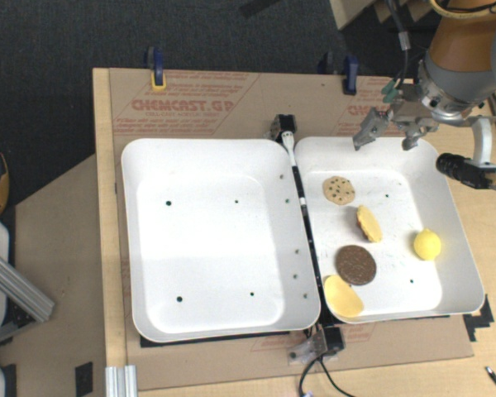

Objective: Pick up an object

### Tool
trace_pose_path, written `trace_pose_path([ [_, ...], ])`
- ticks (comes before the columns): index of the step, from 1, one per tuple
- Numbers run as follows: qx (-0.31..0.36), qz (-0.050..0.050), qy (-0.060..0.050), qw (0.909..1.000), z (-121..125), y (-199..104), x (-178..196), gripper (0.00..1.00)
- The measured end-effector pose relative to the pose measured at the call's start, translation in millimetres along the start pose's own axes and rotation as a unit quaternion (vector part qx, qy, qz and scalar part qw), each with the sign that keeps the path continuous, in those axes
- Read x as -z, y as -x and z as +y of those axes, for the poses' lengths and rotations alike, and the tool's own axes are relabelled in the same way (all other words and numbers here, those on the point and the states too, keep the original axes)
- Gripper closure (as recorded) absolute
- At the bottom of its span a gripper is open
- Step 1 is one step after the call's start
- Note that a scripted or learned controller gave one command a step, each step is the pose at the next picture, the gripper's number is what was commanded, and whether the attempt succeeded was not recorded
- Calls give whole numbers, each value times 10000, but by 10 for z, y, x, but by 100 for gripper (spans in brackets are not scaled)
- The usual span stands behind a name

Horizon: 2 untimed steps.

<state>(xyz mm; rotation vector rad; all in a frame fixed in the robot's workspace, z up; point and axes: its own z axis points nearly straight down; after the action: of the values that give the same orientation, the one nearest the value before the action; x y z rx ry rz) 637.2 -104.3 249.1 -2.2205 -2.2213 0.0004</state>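
From the camera view, the hand point(388, 133) hangs over the far edge of the right bin point(397, 304), its two fingers spread wide with nothing between them. Five pieces lie in that bin, all nearer the camera than the hand: a chocolate-chip cookie point(339, 190) closest, just below and left of it; then a yellow oblong piece point(369, 223) with its long axis running roughly away from the camera; a lemon point(427, 245) to the right; a brown disc point(356, 265); and a pale yellow slice point(343, 297) at the near rim. The cookie looks the shortest reach
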Motion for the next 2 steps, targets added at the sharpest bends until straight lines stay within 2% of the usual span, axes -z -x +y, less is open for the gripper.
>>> trace_pose_path([
  [1, -15, 12, -66, 10000, -717, 49, -895, 0],
  [2, -24, 8, -36, 10000, -972, 305, -1690, 0],
])
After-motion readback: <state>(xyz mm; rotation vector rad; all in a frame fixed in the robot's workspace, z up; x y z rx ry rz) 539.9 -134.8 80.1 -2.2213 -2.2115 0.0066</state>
